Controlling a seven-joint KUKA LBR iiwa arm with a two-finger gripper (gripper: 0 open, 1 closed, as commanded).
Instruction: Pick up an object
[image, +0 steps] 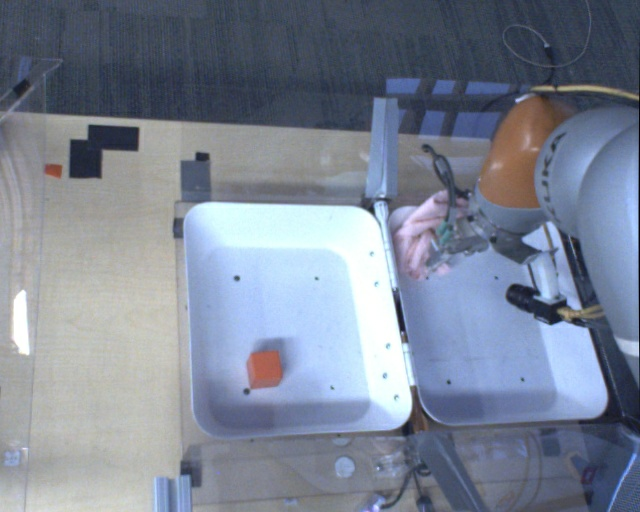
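A soft pink object (411, 240) lies crumpled in the far left corner of the right bin (510, 385), against the wall next to the divider. My gripper (448, 242) is down at the pink object's right side and touches or overlaps it; the wrist hides the contact. The orange band and grey arm rise behind it to the right. In the left bin (205, 300) a small orange cube (265, 369) rests on the floor near the front left, far from the gripper.
A grey upright post (383, 150) stands at the far end of the divider between the bins. A black cable fitting (532, 300) hangs off the arm over the right bin. Black and orange markers (95, 150) sit on the bench at far left.
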